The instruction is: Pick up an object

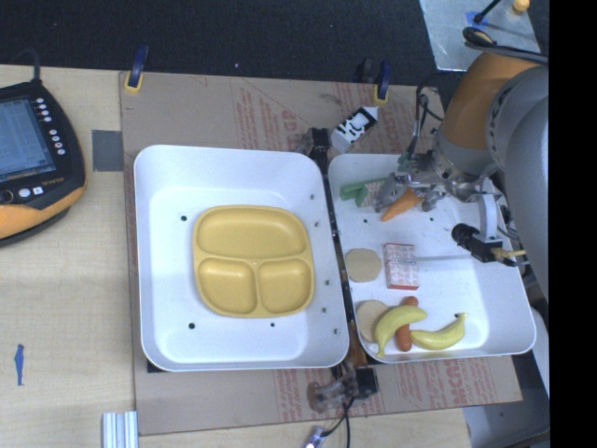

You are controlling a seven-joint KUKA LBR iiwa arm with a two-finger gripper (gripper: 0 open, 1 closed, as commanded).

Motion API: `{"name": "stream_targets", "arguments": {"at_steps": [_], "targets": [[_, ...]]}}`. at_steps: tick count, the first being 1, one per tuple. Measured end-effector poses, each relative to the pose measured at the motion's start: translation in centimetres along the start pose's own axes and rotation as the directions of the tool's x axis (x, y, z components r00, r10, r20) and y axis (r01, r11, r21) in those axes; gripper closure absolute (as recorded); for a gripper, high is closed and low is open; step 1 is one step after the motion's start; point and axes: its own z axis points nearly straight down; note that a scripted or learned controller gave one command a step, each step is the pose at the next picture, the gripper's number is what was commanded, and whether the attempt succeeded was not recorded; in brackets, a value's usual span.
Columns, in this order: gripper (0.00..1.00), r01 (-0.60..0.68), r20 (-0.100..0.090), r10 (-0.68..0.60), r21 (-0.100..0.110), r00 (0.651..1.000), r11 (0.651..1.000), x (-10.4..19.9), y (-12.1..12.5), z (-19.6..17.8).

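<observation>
While the grey arm (pixel 508 110) reaches in over the far end of the right bin (pixel 499 339), its gripper (pixel 410 192) sits low at the carrot (pixel 399 206), which lies tilted right at the gripper's tip and looks to be in contact with it. Whether the carrot is actually caught between the fingers cannot be told from this slanted look, since the wrist hardware crowds over that spot, and how wide the gripper stands is likewise unclear. Just to the gripper's left lies a green piece (pixel 354 191), close against the carrot's leafy end. Nearer the camera from the gripper, well apart from it, a round tan cookie (pixel 364 265) rests beside a small red-and-white packet (pixel 401 265). Farther still toward the near rim are two yellow bananas (pixel 438 332), a reddish sausage (pixel 405 325) lying between them, and a second tan disc (pixel 369 314) partly under one banana. Far to the gripper's left, in the left bin (pixel 159 250), a yellow divided plate (pixel 253 258) lies flat.
</observation>
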Motion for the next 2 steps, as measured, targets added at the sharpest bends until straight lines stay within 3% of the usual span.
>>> {"name": "stream_targets", "arguments": {"at_steps": [1, 2], "targets": [[1.00, 0.002, 0.000, -0.002, 0.007, 1.000, 1.000, -0.2, -0.1, -1.1], [1.00, 0.002, -0.001, -0.002, -0.007, 1.000, 1.000, 7.2, -2.6, -10.2]]}}
